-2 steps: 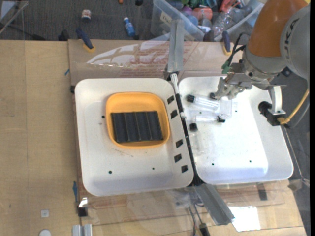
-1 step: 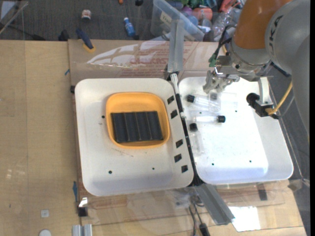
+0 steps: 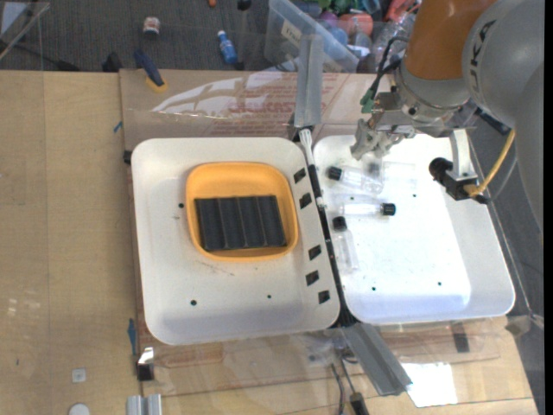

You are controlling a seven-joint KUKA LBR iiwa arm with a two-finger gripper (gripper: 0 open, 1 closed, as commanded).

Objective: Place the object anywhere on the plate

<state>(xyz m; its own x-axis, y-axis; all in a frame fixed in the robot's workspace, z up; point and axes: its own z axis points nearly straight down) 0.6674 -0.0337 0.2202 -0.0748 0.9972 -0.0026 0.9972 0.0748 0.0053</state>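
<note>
On the bench, the left bin (image 3: 155, 301) carries the orange plate (image 3: 200, 182) with a dark ribbed block (image 3: 240, 223) resting on it, so the goal is well apart from the work. The right bin (image 3: 449, 275) holds several clear tubes with black caps (image 3: 370, 207), probably the objects to move. The gripper (image 3: 367, 150) hangs over the far left corner of this bin, its fingers pointing down near a tube (image 3: 350, 175). Whether the fingers are spread or pressed together, I cannot tell; nothing is visibly between them.

Orange plate (image 3: 242, 180), gripper (image 3: 367, 150) over vials (image 3: 367, 207)
</note>
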